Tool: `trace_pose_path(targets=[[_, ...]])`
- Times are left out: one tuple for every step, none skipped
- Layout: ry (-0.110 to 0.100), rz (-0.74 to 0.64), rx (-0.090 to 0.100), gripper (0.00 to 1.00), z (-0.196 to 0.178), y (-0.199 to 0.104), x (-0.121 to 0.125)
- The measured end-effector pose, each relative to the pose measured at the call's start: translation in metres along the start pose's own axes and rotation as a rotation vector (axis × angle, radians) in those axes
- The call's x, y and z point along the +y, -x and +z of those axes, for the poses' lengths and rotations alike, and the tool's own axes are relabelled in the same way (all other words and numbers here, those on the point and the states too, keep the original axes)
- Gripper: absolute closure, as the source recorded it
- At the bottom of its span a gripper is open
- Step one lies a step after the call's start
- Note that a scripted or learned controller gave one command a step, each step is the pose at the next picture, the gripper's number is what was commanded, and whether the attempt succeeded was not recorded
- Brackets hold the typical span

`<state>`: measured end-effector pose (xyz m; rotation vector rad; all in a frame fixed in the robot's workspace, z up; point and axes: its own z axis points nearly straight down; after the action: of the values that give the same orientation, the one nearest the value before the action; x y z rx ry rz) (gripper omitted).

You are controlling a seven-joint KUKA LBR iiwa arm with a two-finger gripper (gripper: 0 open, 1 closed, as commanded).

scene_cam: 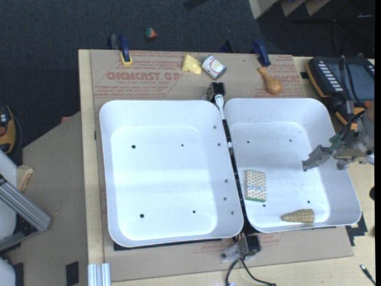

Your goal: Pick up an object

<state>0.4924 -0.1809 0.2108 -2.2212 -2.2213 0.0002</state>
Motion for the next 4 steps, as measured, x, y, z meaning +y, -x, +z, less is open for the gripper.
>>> trace_pose_path(targets=[[0.022, -0.002, -0.008, 0.0, -0.246, 0.001, -0.012], [0.013, -0.004, -0.004, 0.0, -0.315, -0.027, -0.007], [-0.014, -0.007, 0.004, 0.0, -0.183, -0.101, -0.013], [0.006, -0.001, -0.002, 1.0, -0.201, -0.096, -0.011]])
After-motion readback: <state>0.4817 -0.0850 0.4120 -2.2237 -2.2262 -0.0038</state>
